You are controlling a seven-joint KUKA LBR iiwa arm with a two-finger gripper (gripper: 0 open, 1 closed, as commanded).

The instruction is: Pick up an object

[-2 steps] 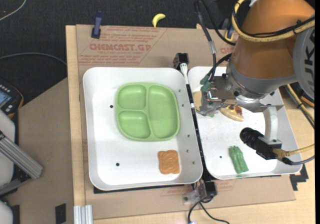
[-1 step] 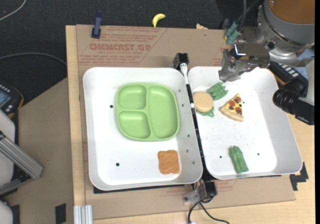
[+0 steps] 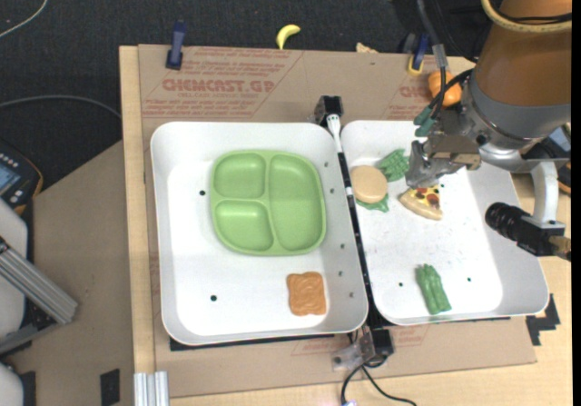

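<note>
Apparently targeting: pincer is hanging over the pizza slice in the right bin, beside the burger; finger state, cannot tell.

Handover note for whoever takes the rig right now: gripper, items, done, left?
Gripper: low over the right white bin, above the toy pizza slice; can't tell whether the jaws are open or shut, nothing visibly held.
Right bin: pizza slice, round tan burger bun by the left wall, leafy green piece, green ridged vegetable near the front.
Left white bin: green sectioned plate, orange waffle-like square.
Done: no pick confirmed.
Left: grasp and lift one item, probably the pizza slice.
</note>
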